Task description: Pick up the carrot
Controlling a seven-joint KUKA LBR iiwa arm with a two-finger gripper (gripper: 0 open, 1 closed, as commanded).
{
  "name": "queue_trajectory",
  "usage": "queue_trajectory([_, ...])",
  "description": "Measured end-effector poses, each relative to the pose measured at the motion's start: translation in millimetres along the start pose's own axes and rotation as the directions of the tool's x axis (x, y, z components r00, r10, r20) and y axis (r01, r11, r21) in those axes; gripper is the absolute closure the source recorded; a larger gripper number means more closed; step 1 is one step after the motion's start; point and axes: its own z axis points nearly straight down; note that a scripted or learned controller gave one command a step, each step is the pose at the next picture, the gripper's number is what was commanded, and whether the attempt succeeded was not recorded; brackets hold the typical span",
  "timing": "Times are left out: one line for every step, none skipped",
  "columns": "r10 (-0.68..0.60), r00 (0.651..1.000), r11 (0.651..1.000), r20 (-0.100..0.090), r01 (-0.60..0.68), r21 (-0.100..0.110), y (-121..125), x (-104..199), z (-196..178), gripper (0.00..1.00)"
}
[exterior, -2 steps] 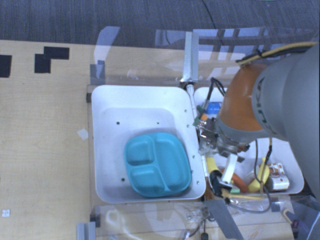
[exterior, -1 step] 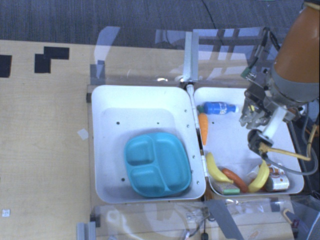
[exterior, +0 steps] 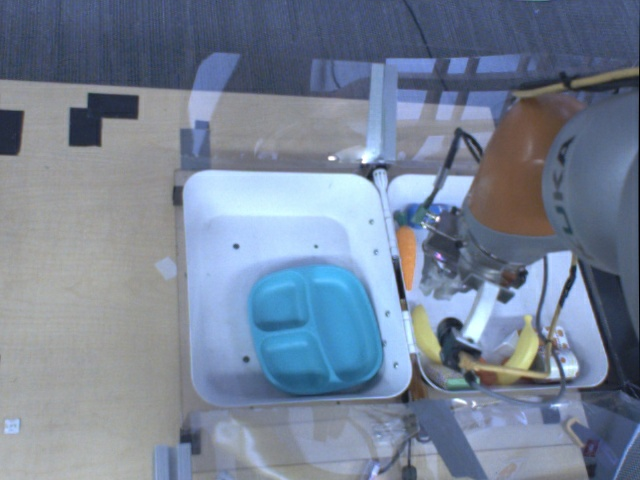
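Left bin (exterior: 215, 268): blue plate (exterior: 315, 328) lying flat near front, not my concern. Carrot (exterior: 406, 255) lying in right bin (exterior: 592, 363), pressed against dividing wall, so approach from that side is cramped. My gripper (exterior: 447, 273) hovering just beside carrot, to its right; open or closed, I cannot tell, nothing visibly held. Bananas (exterior: 428, 334) crowding front of right bin. Judging I'm lining up over carrot.
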Motion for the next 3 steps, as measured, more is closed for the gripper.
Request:
queue_trajectory([-0.105, 0.994, 0.994, 0.000, 0.105, 0.001, -12.7, 24.0, 1.2, 1.00])
queue_trajectory([0.216, 0.976, 0.976, 0.002, -0.216, 0.002, -5.6, 9.4, 58.0, 1.00])
queue_trajectory([0.004, 1.000, 1.000, -0.001, -0.004, -0.002, 63.2, 34.1, -49.1, 1.00])
